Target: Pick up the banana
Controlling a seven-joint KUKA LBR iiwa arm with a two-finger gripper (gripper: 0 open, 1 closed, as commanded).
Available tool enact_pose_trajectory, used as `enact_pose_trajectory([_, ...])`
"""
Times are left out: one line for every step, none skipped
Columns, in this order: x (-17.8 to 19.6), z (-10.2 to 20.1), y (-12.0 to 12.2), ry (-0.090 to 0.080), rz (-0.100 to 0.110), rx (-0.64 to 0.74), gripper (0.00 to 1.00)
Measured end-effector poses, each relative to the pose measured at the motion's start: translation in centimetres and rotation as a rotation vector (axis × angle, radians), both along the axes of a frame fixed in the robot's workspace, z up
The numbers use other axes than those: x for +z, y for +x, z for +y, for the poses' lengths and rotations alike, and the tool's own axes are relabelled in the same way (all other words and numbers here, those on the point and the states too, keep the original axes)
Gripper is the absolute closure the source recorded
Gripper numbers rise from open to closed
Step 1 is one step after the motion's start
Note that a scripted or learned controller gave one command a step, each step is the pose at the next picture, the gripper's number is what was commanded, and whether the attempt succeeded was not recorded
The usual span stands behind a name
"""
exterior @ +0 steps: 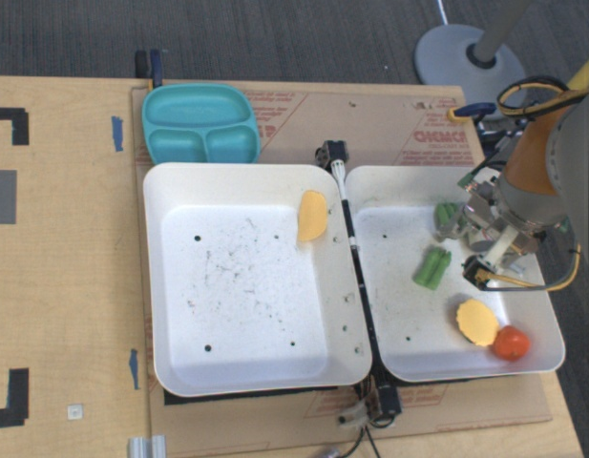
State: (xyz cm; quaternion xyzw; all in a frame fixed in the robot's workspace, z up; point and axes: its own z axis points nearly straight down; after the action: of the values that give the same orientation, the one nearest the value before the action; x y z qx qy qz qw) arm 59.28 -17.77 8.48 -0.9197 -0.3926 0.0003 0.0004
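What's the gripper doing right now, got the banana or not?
Gripper: over the right bin, open or closed cannot be told; nothing seen held. The banana lies in the left bin.

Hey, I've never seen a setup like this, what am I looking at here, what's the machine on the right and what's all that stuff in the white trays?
This is one picture from a camera fixed above a workbench, looking down at a slant. The grey machine with the orange band is a robot arm reaching in from the right. Its grasping tool hangs over the right bin; I cannot tell if it grips anything. Two shallow white bins sit side by side. The left bin has one yellow piece near its right wall. The right one holds two green pieces, another yellow piece and a small red ball touching it. A teal divided tray lies behind the left bin. Which yellow piece is the banana is unclear.
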Motion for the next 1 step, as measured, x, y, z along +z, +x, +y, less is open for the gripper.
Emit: enact_pose_trajectory([0.01,6.83,-3.6,0.003,0.002,-0.282,0.0])
